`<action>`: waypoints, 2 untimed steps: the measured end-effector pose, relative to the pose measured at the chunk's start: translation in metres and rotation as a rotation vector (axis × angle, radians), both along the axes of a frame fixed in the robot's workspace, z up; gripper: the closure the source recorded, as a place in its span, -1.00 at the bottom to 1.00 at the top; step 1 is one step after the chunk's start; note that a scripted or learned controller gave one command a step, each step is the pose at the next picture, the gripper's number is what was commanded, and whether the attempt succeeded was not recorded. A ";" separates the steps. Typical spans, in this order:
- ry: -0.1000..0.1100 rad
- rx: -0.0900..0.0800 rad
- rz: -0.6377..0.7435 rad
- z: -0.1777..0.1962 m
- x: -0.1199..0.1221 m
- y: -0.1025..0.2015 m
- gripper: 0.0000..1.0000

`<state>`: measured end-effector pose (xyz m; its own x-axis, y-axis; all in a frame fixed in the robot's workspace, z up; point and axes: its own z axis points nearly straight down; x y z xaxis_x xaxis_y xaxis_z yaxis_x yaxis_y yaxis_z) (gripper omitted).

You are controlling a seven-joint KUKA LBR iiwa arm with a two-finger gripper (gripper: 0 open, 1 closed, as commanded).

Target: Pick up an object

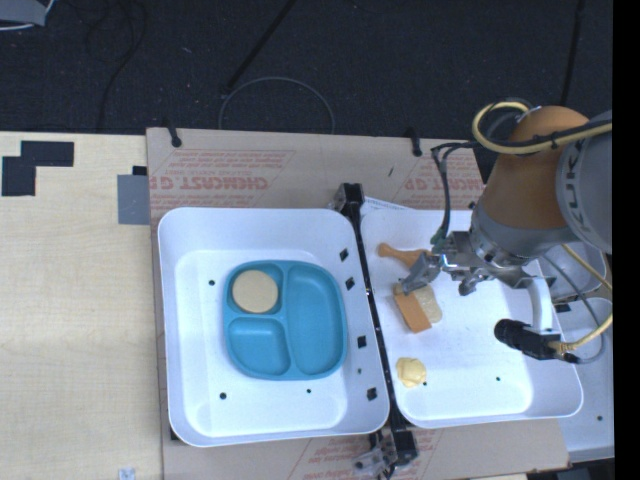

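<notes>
Camera view looks down on two white bins side by side, and the black divider clamp [360, 298] between them serves as the landmark. Nearest the lower edge and just to the right of the divider, a small pale yellow lump [411, 372] lies on the floor of the right bin [500, 393]. To the divider's left, the left bin [190, 268] holds a blue sectioned tray [300, 323], with a round tan disc [254, 291] in its upper-left compartment. Farther up and right of the divider, an orange-tan wedge [415, 311] lies tilted on the right bin's floor. The gripper [418, 276] sits directly over the wedge's upper end; whether its fingers are spread or closed cannot be told, and the wedge is not seen between them. Just beyond, a small orange piece with a thin stem [400, 254] lies near the divider. The grey arm with its orange band [535, 173] reaches in from the right, beyond the right bin.
</notes>
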<state>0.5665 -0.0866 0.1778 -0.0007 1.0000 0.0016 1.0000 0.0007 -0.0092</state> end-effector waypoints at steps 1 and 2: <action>0.000 0.000 -0.001 -0.045 -0.005 -0.002 -1.00; -0.010 -0.005 -0.002 -0.090 -0.005 -0.003 -1.00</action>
